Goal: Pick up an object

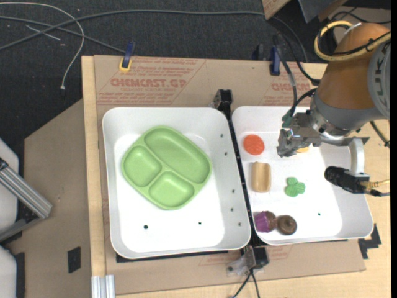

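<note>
The two-finger gripper (286,148) hovers in the right white bin (347,228), with the round orange-red food piece (253,144) at its nine o'clock; its opening cannot be told.

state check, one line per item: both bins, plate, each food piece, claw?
left bin: flat on bench, holds the green plate
green plate: upright, three compartments, nothing in them
right bin: flat, holds five small items
orange round piece: lying loose, upper left of right bin
tan piece: lying flat, below the orange one
green piece: loose, mid bin
purple piece: touching the brown piece
claw: over right bin, grip state unclear
</note>
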`<action>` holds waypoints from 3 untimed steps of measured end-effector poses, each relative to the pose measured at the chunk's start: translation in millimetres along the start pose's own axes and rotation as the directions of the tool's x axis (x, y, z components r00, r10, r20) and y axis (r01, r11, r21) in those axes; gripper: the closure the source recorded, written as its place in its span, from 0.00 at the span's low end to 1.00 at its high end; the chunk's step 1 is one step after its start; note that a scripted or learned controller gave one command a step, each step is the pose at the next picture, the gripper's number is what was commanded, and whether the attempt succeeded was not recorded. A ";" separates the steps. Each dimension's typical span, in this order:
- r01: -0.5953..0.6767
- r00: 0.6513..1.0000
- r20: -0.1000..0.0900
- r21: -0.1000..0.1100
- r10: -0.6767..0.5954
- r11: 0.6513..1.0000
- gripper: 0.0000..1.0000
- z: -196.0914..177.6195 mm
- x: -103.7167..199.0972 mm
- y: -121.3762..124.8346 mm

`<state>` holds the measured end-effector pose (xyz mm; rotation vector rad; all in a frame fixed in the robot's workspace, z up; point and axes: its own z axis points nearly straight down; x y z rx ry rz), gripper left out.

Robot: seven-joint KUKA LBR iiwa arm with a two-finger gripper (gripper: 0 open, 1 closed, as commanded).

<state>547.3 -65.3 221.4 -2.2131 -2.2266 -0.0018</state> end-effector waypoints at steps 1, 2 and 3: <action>0.000 1.000 0.001 -0.002 0.000 1.000 1.00 2.7 42.6 16.1; 0.000 1.000 0.000 -0.002 0.000 1.000 1.00 5.0 86.4 33.5; 0.001 1.000 0.000 -0.003 -0.001 1.000 1.00 0.3 148.8 50.5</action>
